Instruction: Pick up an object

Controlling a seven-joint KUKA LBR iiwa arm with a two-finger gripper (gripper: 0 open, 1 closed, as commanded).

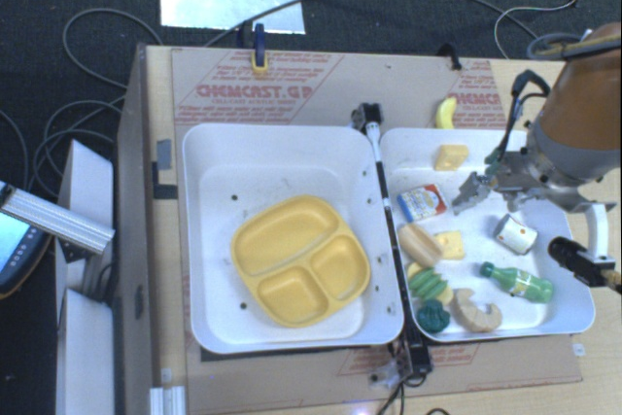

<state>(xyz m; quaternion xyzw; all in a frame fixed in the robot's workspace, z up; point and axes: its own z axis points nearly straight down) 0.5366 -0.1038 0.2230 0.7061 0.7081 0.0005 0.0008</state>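
Overhead, two shallow white bins side by side on a cardboard-topped bench. Left bin point(209, 209): a yellow compartment tray point(299, 259) near its middle, tilted slightly, three sections. Right bin point(573, 311): a scatter of small things. Toward its far edge, a yellow banana point(445, 113) on the rim and a pale yellow block point(451, 156) just inside. Near its left wall, a small carton with a blue and red label point(422, 202), then a hot-dog bun point(419, 243) with a cheese-coloured wedge point(449, 243) beside it. At the near left corner, green pea pods point(428, 284) and a dark green broccoli-like piece point(433, 316); next to these a tan curved piece point(476, 310). Closer to the right edge, a green bottle point(516, 280) lying on its side and a white cup point(515, 234) tipped over. Gripper point(468, 195) low over the bin's middle, just right of the carton, reaching in from the right; fingers apart, nothing between them. Grey arm with orange band point(581, 107) above the bin's far right corner.
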